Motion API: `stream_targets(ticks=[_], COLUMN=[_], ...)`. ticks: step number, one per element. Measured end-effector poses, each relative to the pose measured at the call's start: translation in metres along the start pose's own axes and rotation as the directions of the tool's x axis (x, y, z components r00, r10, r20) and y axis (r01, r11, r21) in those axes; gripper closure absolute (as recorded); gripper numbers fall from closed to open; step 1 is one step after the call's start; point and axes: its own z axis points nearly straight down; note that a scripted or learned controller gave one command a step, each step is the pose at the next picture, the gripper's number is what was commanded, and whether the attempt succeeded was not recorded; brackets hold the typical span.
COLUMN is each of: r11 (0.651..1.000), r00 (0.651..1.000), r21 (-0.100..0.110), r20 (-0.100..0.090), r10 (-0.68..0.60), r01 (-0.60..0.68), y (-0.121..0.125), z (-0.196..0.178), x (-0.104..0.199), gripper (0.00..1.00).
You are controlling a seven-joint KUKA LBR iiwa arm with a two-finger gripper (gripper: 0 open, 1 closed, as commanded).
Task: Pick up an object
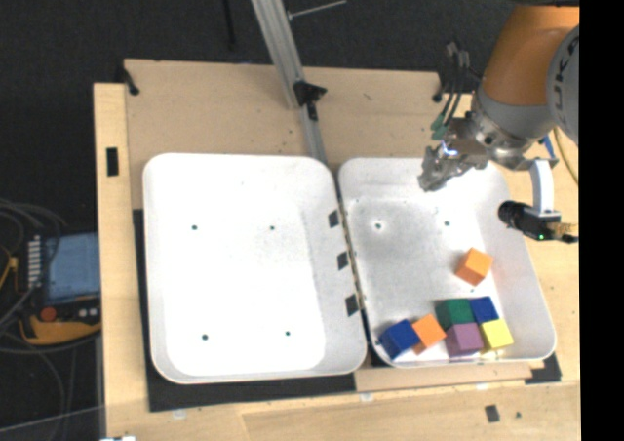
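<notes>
right bin (390, 185): blocks (458, 324) at near edge; one block (475, 265) apart behind; gripper (436, 176) above far edge

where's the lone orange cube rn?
In the right bin, toward its right side: the lone orange cube sits apart, just above the block cluster along the bin's near edge, and below the claw.

Grey arm (531, 59) with orange band enters from the right, angled down and leftward. Its gripper (436, 176) points downward, tips low; finger spacing too small to make out.
</notes>
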Motion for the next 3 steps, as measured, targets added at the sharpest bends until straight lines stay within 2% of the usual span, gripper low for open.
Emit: stream_targets(ticks=[2,3], r11=[1.0,1.0], r00=[1.0,1.0], r21=[0.0,-0.001], r20=[-0.002,-0.002], r10=[-0.002,0.002], r01=[0.002,-0.002], y=[0.009,0.013], z=[-0.002,-0.006], x=[0.116,0.164], gripper=[1.0,1.0])
